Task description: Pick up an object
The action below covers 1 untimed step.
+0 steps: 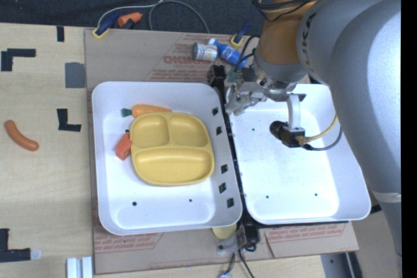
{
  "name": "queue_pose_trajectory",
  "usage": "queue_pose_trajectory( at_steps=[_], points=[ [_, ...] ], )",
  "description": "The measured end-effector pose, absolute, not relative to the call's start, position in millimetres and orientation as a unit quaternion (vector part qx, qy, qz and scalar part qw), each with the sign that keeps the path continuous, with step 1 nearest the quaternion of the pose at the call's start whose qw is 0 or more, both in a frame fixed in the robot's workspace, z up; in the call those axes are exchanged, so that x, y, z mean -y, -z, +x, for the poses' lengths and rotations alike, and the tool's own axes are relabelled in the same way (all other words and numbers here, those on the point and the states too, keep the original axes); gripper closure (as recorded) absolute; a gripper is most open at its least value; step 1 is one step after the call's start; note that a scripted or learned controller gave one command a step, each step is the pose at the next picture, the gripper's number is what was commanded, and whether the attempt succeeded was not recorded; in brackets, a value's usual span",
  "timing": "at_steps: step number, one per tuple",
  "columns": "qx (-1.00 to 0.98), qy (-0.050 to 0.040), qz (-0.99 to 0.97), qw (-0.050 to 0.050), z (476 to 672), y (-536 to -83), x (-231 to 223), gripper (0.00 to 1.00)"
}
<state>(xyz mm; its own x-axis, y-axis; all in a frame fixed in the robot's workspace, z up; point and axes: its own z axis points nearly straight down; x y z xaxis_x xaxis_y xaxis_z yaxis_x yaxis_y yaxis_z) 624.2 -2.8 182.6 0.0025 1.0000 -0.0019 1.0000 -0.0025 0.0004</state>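
The pincer (242, 99) hangs over the far left corner of the right bin (306, 205), close to the divide between the two bins, and whether it is clenched or released I cannot tell from up here. Nothing to pick lies beneath it: the yellow divided plate (172, 148) sits in the left bin (111, 205), with the carrot (151, 111) tucked just beyond its far edge and an orange piece (123, 146) against its left side.
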Motion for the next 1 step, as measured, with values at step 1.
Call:
queue_pose_trajectory(
  at_steps=[1],
  points=[
    [-0.705, 0.0022, 0.709, -0.001, 574.9, -184.1, 56.0, 1.00]
  ],
)
